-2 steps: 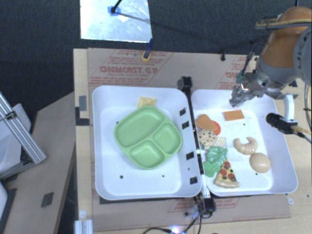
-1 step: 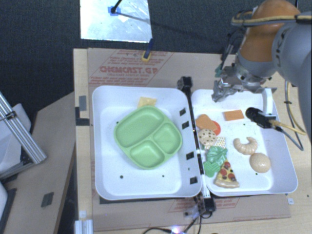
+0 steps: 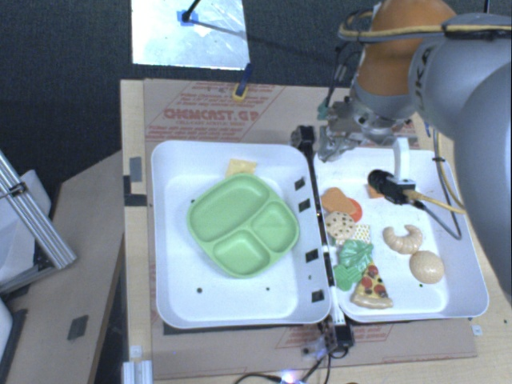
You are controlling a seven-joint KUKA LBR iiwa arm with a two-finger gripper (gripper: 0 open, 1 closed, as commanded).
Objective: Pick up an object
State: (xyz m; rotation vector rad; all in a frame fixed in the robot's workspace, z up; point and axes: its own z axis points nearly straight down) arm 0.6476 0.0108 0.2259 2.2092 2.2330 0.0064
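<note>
My gripper [image 3: 331, 149] hangs over the far left corner of the right bin [image 3: 460, 282], close to the divider between the bins. No toy shows between its tips. Toy food lies nearer the front of that bin: an orange-red piece [image 3: 339, 202], a chocolate-chip cookie [image 3: 339, 225], a cracker [image 3: 362, 233], a green leafy piece [image 3: 352, 262], a pizza slice [image 3: 373, 289], a croissant [image 3: 403, 238] and a tan bread roll [image 3: 426, 266]. All of these lie below and to the right of the gripper, apart from it.
The left bin [image 3: 172, 294] holds a green divided plate [image 3: 242, 224] and a small yellow cheese piece [image 3: 241, 167] by its far wall. The grey arm with its orange band [image 3: 400, 34] reaches in over the right bin's far side.
</note>
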